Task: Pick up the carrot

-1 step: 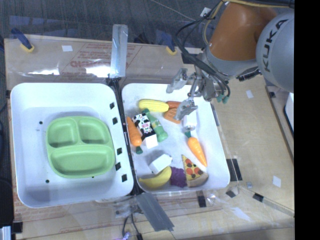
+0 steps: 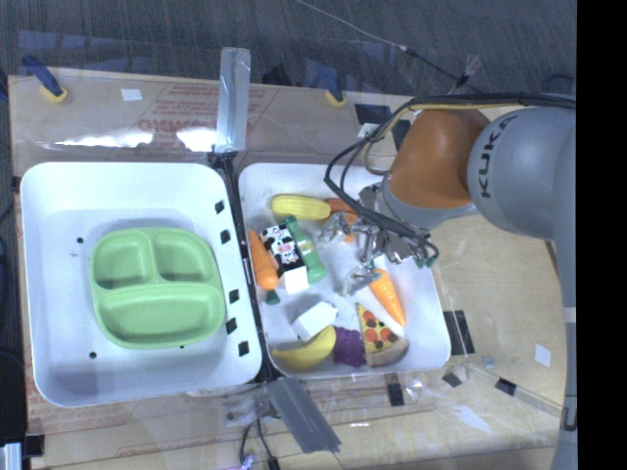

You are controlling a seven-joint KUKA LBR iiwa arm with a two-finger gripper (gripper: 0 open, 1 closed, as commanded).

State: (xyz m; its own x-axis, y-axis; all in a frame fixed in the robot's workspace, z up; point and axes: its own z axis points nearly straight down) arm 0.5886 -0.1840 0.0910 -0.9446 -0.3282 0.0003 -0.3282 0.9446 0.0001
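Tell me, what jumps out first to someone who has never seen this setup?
The big grey arm with its orange band reaches in from the right, its claw hanging low over the right bin, just above an orange carrot. That bin is crowded with toy food: a corn cob, a banana and a pizza slice. The left bin holds a green divided plate.

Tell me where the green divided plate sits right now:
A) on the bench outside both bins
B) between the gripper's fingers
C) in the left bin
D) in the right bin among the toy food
C: the green divided plate lies flat on the floor of the left bin, while the carrot and the other toy food lie in the right bin near the gripper.
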